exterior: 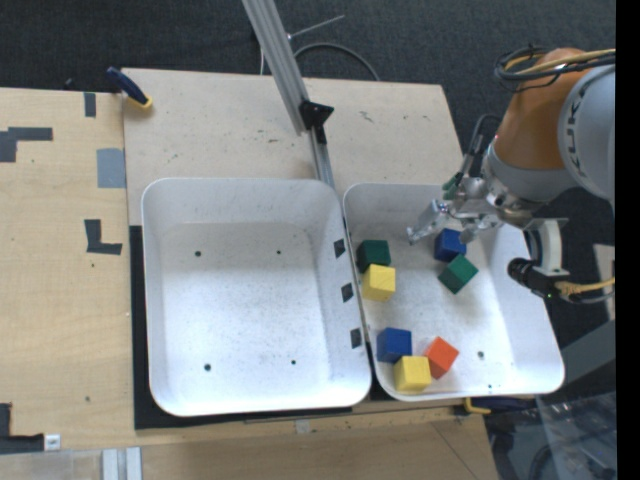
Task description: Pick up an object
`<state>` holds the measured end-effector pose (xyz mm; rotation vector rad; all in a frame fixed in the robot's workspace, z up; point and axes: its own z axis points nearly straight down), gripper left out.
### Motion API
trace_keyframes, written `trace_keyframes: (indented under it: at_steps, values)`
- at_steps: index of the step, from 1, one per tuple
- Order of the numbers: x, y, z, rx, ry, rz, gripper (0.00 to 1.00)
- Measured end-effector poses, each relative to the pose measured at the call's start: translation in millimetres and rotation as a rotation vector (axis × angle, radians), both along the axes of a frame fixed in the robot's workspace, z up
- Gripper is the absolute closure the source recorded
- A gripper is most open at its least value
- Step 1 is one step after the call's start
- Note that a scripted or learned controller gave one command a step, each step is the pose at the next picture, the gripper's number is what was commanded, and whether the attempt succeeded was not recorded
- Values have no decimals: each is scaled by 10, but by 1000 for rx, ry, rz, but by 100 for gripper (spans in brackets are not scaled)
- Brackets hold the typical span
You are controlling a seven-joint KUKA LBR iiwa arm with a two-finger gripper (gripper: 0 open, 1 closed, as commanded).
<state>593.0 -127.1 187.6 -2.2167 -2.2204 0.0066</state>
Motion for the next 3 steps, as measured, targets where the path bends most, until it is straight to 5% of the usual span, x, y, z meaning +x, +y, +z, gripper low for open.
trace_keyframes:
  at_steps: [2,3]
  values:
    - [-82,33,-956,-4,-7,-3,0]
    - [-92,56,-861,-1,-4,0,100]
